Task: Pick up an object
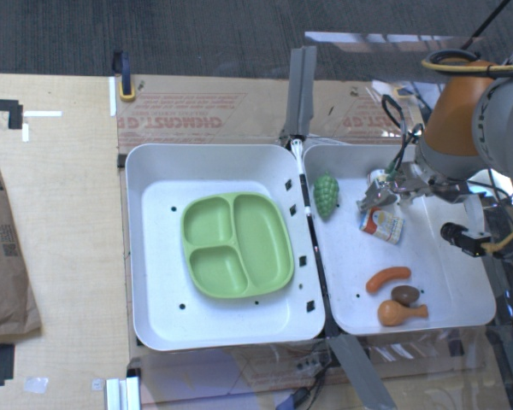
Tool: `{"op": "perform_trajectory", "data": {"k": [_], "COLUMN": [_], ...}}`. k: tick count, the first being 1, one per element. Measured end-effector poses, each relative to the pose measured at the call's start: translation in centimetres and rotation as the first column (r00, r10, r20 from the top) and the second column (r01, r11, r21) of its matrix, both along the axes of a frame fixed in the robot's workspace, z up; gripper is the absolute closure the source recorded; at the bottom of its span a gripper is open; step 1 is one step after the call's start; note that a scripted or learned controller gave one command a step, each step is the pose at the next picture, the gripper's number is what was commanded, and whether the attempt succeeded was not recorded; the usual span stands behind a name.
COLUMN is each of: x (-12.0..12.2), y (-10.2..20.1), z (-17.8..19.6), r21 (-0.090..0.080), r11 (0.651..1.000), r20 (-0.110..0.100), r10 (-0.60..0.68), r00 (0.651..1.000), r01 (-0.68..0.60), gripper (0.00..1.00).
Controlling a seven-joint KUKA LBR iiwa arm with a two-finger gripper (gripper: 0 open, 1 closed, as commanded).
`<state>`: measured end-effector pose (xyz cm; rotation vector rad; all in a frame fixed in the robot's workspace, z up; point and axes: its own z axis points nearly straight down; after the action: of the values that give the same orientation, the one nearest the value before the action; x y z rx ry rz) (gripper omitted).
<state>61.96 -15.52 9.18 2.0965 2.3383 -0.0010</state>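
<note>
Camera view, left to right: green divided plate (pixel 238 244) mid left bin (pixel 141 229); in the right bin (pixel 462 301), green knobbly fruit (pixel 326 195) by its left wall; gripper (pixel 378 200) poised over the red-and-white packet (pixel 385 224) near the bin's middle, whether clenched I cannot tell; best descend squarely, straddling the crumpled, glossy packet.

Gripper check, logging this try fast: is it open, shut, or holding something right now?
Gripper: cannot be told. It sits low in the right bin, right at the small white and red packet.
</note>
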Motion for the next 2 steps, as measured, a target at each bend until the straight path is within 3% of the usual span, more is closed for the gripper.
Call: {"op": "perform_trajectory", "data": {"k": [1,2], "x": [2.5,3.7], "y": [1.2,4.4], "z": [1.2,0.3], "r21": [-0.002,-0.006], "r11": [0.959,0.946], "r20": [0.003,0.0], "r10": [0.283,0.325], "r00": [0.959,0.946], "r01": [-0.283,-0.325], "gripper": [0.0,0.0]}}
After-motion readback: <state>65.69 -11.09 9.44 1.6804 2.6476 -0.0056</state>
